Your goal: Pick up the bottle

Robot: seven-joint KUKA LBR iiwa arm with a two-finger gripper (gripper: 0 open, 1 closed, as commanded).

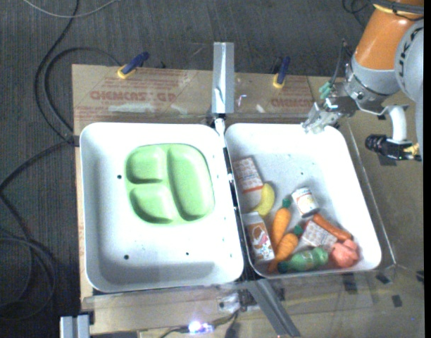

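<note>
A small bottle (pixel 259 236) with a pale cap and a red-brown label lies in the right bin (pixel 286 143), near its front left corner and beside the middle wall. A short jar-like container (pixel 305 201) with a white lid stands further right among the toy food. My gripper (pixel 317 122) hangs over the right bin's back right corner, well away from the bottle and above the bin floor. Nothing shows in it. The orange band of the arm (pixel 388 30) is at the top right.
Around the bottle lie a printed carton (pixel 247 174), a yellow banana (pixel 266 197), two carrots (pixel 281 222), a green vegetable (pixel 305 260), a red item (pixel 346 253) and another small carton (pixel 315 232). The left bin (pixel 103 245) holds a green divided plate (pixel 170 182).
</note>
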